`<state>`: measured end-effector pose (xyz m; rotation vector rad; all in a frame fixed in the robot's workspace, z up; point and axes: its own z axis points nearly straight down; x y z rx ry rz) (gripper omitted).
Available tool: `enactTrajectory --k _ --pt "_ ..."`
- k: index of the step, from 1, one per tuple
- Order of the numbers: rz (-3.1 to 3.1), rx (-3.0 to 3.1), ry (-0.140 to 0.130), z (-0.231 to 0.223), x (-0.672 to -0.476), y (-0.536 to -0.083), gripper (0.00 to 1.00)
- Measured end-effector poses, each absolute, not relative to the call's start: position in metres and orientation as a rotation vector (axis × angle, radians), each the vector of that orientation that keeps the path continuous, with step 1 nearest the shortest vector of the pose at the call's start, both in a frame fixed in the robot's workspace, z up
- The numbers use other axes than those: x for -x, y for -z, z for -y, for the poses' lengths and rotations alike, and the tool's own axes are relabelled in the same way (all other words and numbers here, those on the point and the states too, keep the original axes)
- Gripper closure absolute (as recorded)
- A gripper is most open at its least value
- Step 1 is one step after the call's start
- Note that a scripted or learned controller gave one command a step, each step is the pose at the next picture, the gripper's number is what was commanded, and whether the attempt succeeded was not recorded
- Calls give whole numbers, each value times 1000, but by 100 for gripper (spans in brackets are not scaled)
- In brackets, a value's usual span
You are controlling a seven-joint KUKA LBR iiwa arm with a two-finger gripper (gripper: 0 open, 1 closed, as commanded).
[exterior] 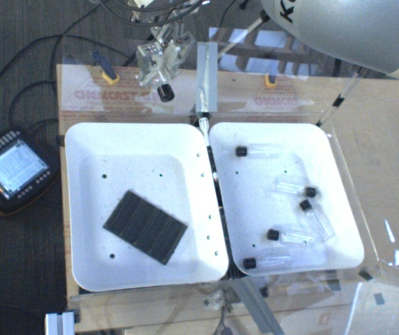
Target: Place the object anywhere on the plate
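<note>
1 black-capped vial (165, 92) shows directly at the tip of the tool (161, 74), above the worktop (87, 93) behind the far edge of the left bin (80, 187). Its cap points toward the bins. The clear body is too blurred against the tool for me to confirm contact, so I cannot tell whether the tool is wide, narrow or holding the vial.

The plate (144, 227), a dark ribbed rectangle, lies flat in the left bin, rotated at a slant, nearer the front wall. It is well apart from the vial at the tool.

The right bin (339, 187) holds 5 more clear vials with black caps:
1. 1 near the far wall (258, 150).
2. 2 close together toward the right wall (291, 186) (315, 218).
3. 2 near the front wall (290, 237) (267, 262).

A metal rail (206, 75) stands on the worktop behind the gap between the 2 bins. The grey arm (339, 12) fills the upper right corner. A teach pendant (14, 169) with a lit screen rests left of the worktop.
</note>
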<state>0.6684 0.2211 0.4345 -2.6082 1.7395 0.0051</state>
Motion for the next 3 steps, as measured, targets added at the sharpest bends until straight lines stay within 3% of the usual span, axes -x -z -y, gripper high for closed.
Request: enactTrajectory --k 1,2,3 --pt "-1168 2909 -6 -235 -662 -434 100" --pt "-374 3113 -7 -235 -668 -433 100" --pt "-380 3105 -16 -235 -668 -441 100"
